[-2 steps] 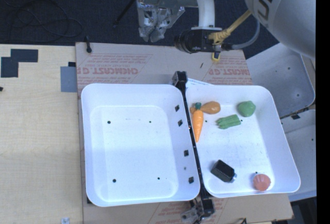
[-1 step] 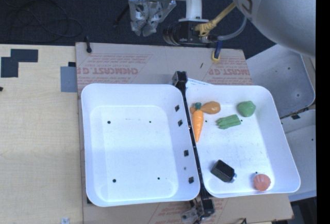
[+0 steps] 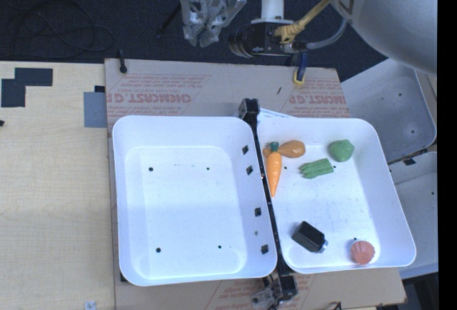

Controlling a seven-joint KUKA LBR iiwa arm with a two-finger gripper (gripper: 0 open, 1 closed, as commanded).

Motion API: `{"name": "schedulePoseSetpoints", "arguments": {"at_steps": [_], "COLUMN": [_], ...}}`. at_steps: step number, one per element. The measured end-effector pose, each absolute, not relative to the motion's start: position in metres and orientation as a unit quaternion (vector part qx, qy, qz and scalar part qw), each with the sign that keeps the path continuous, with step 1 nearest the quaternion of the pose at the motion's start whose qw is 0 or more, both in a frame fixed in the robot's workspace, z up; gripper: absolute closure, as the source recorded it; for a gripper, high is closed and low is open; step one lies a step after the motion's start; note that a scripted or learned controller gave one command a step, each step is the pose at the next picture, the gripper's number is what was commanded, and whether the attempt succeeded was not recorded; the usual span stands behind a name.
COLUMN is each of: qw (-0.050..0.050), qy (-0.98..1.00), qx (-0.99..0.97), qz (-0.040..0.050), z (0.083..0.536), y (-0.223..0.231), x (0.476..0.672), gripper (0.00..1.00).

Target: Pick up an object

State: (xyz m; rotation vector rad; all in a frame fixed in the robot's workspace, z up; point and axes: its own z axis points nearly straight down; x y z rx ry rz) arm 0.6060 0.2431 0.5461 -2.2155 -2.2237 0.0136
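The things to pick all lie in the right bin, well below the gripper and off to its arm side. Nearest to the gripper is the carrot, lying along the divider between the two bins, its green top pointing toward the gripper. Touching the carrot near that top is an orange-brown piece. Further to the arm side come a green stick-shaped vegetable and a rounder green piece — near each other but apart. At the far end of the bin from the gripper lie a black block and a pink ball, each with free floor around it.

The gripper hangs high above the cardboard behind the bins, and it holds nothing. Its fingers point down, but if they are spread or pressed together I cannot tell; they are too blurred against the dark floor.

In my judgement the step in hand is the approach, and nothing is grasped yet. To do it well, I would choose a thing that stands alone — the black block or the green stick. The carrot is risky: one finger could strike the divider, and the piece touching it could be pushed. The ball may roll away under the fingers. The fingers should close across the narrow side of the chosen thing, coming straight down over its middle.

The left bin is beside, more directly below the gripper.
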Motion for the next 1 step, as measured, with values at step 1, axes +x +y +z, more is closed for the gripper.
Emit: {"name": "schedulePoseSetpoints", "arguments": {"at_steps": [1], "qw": [0.002], "qy": [-0.710], "qx": [-0.704], "qz": [0.0066], "z": [0.5551], "y": [0.2446], "x": [0.6056], "gripper": [1.00]}}
